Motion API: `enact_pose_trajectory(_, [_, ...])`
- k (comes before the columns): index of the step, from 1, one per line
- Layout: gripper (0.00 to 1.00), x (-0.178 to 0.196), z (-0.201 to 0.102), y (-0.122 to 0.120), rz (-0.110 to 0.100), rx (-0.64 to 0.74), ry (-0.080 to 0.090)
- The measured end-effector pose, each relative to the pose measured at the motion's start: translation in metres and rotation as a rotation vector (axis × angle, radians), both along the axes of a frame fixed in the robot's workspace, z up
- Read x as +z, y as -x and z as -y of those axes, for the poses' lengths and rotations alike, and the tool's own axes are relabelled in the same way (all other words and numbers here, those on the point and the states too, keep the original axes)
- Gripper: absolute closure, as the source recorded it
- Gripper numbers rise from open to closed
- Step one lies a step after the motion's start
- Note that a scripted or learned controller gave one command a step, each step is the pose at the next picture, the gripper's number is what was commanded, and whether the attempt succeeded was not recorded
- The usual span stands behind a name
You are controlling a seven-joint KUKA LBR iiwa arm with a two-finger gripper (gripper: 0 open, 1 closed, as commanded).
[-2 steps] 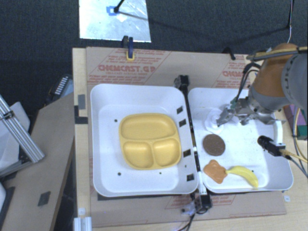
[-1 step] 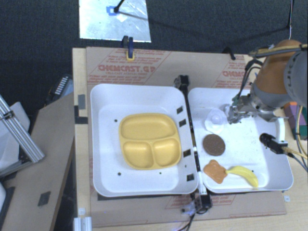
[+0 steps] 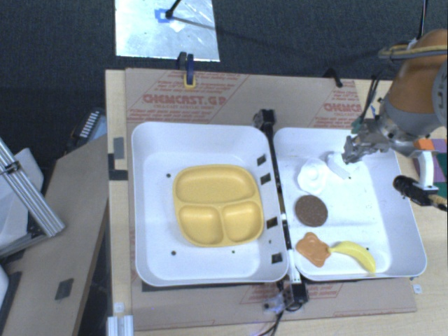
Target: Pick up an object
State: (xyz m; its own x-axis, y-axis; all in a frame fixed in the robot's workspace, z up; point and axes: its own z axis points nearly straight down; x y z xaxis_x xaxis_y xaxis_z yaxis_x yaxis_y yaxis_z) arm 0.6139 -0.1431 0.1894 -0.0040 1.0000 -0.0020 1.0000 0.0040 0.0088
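The white cup (image 3: pixel 312 176) lies on its side near the right bin's (image 3: pixel 392 208) far edge, just left of the gripper (image 3: pixel 352 152); whether that grips anything, I cannot tell; nearer lie 1 brown disc (image 3: pixel 311 211), toast (image 3: pixel 313 249) and banana (image 3: pixel 355 255); the left bin (image 3: pixel 150 187) carries a yellow tray (image 3: pixel 215 204).

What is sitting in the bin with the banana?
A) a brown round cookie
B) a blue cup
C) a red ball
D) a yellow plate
A: the brown round cookie lies in the right bin, a little above the banana; the yellow plate is in the left bin.
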Motion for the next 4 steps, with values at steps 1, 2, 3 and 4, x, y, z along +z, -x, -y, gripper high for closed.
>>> enact_pose_trajectory(1, [1.0, 0.055, 0.0, -0.002, -0.001, 0.001, 0.0])
enact_pose_trajectory(2, [1.0, 0.047, -0.056, -0.005, -0.007, 0.006, -0.004])
enact_pose_trajectory(3, [1.0, 0.055, -0.11, 0.001, -0.007, 0.006, -0.004])
enact_pose_trajectory(4, [1.0, 0.059, -0.159, 0.012, -0.007, 0.006, -0.004])
